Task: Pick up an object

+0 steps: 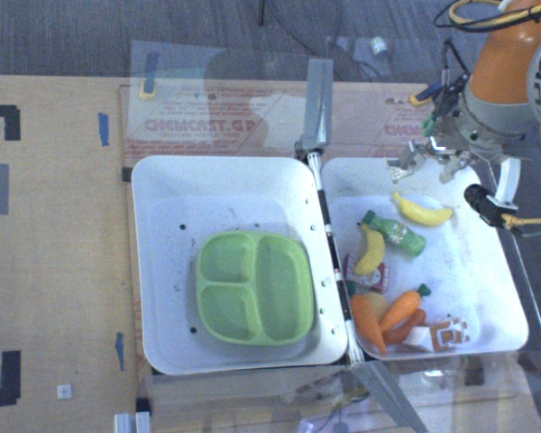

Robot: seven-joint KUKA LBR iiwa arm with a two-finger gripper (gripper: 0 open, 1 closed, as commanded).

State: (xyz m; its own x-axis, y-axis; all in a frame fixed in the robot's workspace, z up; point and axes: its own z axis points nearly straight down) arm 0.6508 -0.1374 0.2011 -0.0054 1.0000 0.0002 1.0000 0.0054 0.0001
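Note:
My gripper [429, 162] hangs over the far part of the right bin [500, 269], its fingers spread open with nothing between them. Just in front of it lies a yellow banana [424, 211]. A green bottle [395, 231] and a second yellow banana [371, 249] lie a little nearer the bin's left wall. At the near end sit a red packet [371, 280], two orange carrots [370, 323] [404, 307] and a white and orange box [442, 334].
The left bin [162, 197] holds a green three-compartment plate [254, 287]. A metal divider [317, 106] runs between the bins at the back. A black cable end [485, 204] hangs beside the gripper on the right.

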